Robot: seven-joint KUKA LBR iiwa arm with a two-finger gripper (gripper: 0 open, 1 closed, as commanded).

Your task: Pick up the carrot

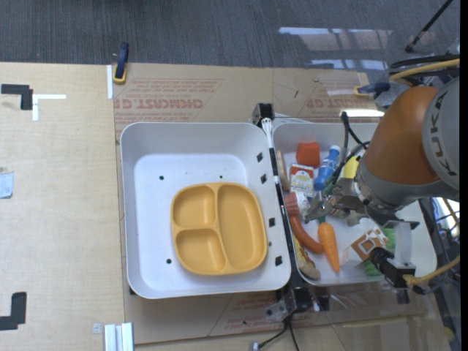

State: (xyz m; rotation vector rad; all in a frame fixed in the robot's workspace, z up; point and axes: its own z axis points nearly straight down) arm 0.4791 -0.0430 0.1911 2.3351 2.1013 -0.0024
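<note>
**Over the right bin, carrot not yet in hand**

I reach in from the right, my arm hanging over the right bin. My tool sits low among the clutter there, and I cannot tell how it stands; the wrist and the objects around it hide that.

The carrot lies on the bin floor just below my tool in the camera view, thick end toward the tool, tip pointing at the near wall. Just beside it on the left lies a reddish sausage-shaped piece, and a small printed carton sits on its other side. Further back are an orange-red block and a blue bottle. The left bin holds a yellow divided plate.

I judge this to be the approach step: nothing orange sits in my tool. The next move calls for centring over the carrot's thicker half, turning across its length, and descending without catching the sausage-shaped piece.
</note>
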